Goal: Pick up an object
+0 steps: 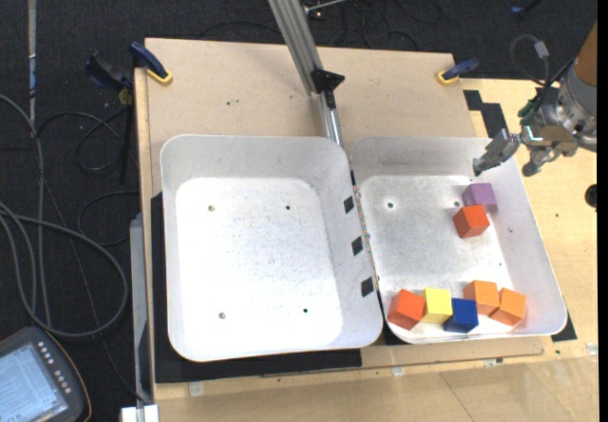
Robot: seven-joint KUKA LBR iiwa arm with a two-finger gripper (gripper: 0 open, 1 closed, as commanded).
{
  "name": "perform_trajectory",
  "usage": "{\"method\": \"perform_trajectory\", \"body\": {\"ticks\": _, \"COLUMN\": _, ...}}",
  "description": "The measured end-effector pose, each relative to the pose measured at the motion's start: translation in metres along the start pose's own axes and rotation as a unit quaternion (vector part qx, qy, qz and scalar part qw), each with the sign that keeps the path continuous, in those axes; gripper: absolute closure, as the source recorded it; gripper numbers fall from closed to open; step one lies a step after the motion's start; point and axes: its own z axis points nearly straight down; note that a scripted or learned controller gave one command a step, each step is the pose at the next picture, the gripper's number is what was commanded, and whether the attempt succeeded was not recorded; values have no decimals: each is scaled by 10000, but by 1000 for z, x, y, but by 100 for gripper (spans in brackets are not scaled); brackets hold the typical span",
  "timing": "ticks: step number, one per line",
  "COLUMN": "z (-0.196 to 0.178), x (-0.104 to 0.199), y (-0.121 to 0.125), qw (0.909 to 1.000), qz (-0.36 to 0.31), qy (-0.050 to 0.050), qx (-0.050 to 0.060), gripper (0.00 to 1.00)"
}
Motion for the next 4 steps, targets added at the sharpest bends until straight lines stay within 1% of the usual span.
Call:
{"method": "perform_trajectory", "body": {"ticks": 1, "z": -3, "x": 0, "y": 1, "qw": 10000, "qz": -9, "qy": -8, "qx": -20, "gripper": 0}}
{"method": "perform_trajectory", "body": {"ticks": 2, "z": 56, "x": 10, "y": 3, "qw": 10000, "qz": -8, "qy": 1, "qx": 4, "gripper": 0}}
{"method": "perform_trajectory", "body": {"ticks": 3, "z": 109, "x": 2, "y": -5, "qw": 10000, "qz": 15, "qy": -2, "qx": 7, "gripper": 0}}
{"method": "perform_trajectory", "body": {"ticks": 4, "z": 158, "x": 0, "y": -3, "qw": 10000, "qz": 17, "qy": -32, "qx": -49, "gripper": 0}}
